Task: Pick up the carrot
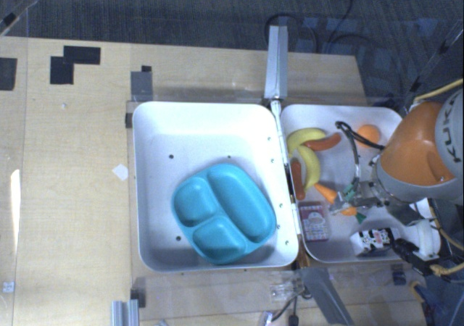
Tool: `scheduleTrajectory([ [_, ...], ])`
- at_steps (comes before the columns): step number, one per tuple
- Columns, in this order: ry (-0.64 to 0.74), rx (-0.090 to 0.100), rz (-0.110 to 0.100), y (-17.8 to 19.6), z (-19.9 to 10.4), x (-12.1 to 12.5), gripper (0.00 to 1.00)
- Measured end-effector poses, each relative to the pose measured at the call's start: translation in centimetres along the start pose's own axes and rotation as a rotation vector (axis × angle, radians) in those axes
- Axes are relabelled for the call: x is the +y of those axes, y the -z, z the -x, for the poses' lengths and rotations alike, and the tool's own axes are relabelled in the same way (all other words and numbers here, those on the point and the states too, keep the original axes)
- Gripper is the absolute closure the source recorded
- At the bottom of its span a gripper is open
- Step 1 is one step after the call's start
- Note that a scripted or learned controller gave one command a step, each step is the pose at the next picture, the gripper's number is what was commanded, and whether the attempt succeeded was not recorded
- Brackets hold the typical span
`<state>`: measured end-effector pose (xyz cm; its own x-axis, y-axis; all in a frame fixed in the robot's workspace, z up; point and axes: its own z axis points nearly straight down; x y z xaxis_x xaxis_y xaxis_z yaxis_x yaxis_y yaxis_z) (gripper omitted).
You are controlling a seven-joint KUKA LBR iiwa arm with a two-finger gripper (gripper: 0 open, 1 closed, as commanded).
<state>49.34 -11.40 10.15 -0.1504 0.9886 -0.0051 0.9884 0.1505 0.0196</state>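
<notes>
The carrot is a small orange piece lying on the floor of the right bin, pointing down and to the right. Its far end shows again as an orange tip. My gripper is low in the bin, right over the carrot's middle, and covers that part. The arm's orange band hangs over the bin's right side.
A yellow banana, a red sausage and an orange fruit lie at the back of the right bin. A small printed box and a black-and-white object sit at its front. The left bin holds a blue divided plate.
</notes>
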Motion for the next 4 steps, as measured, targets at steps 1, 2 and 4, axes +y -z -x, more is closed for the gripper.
scheduleTrajectory([
  [1, 0.218, 0.005, -0.013, 1.5, 1.4, -0.3, 1.0],
  [2, 0.219, 0.005, -0.013, 1.5, 1.4, -0.3, 0.0],
  [4, 0.094, 0.004, -0.013, 11.5, -3.6, 1.0, 1.0],
])
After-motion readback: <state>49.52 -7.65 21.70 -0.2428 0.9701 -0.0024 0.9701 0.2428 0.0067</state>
